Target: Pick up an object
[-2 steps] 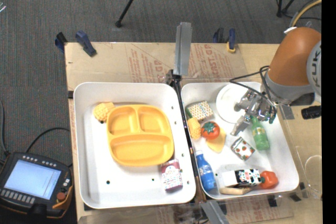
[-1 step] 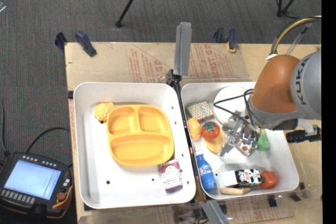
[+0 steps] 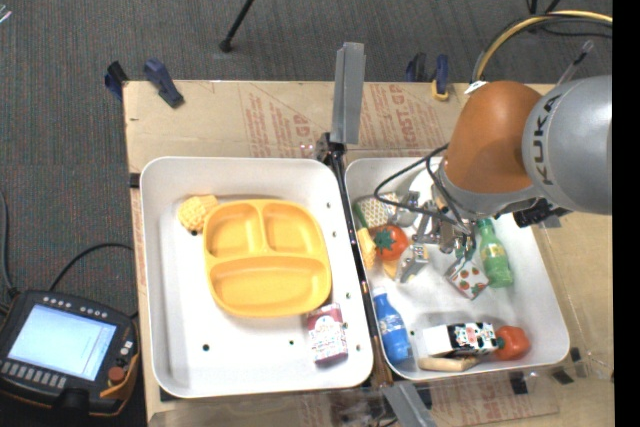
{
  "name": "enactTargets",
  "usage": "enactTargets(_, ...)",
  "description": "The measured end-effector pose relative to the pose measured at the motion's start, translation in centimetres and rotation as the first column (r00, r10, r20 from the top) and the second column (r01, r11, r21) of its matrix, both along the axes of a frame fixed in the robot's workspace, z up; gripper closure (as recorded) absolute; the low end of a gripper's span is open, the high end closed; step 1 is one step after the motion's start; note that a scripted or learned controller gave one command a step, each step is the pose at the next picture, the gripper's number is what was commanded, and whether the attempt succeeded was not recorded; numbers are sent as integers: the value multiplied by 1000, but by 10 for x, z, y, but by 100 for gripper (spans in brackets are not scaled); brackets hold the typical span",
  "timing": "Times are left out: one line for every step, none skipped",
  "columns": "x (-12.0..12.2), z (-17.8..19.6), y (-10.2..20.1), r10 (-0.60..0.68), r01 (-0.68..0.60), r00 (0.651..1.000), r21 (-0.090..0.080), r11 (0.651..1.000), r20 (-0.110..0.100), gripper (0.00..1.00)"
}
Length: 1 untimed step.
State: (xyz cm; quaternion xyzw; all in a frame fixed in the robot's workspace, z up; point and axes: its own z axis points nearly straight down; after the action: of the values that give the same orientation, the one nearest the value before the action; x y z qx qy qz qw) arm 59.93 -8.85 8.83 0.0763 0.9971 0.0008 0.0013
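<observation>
gripper low in the right bin, no clear catch yet

hangs low in the right bin (image 3: 552, 300), gripper (image 3: 428, 250) among the clutter near its left wall. hard to say from this slant whether spread or clenched; nothing plainly seen between the fingertips, so no hold claimed.

nearest candidate: the tomato-like toy (image 3: 390, 241), red-orange with a green top, just beside the gripper on its left. close on the other side, the red-and-white carton (image 3: 467, 279) and the green bottle (image 3: 493, 255).

probably best to settle on one target and centre over it before closing. round, smooth plastic such as the tomato tends to squirt sideways, so squeeze across its widest part. flat-faced carton likely easier, offering parallel sides. best avoided: a descent between two things touching, which could wedge both.

further off in the same bin: blue bottle (image 3: 391, 328) lying against the left wall, slick and cylindrical; black-and-white box (image 3: 461, 339) near the front edge with a red round piece (image 3: 511, 343) touching its end.

in the left bin (image 3: 160, 315): a glossy yellow divided tray (image 3: 266, 255), a knobbly yellow toy (image 3: 196, 211) at its corner, a small pink carton (image 3: 326, 333) by its front right corner.
</observation>
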Motion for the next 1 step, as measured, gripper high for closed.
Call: enactTargets(-48, -1, -51, -136, 136, 991, -1, 991, -3, 0)
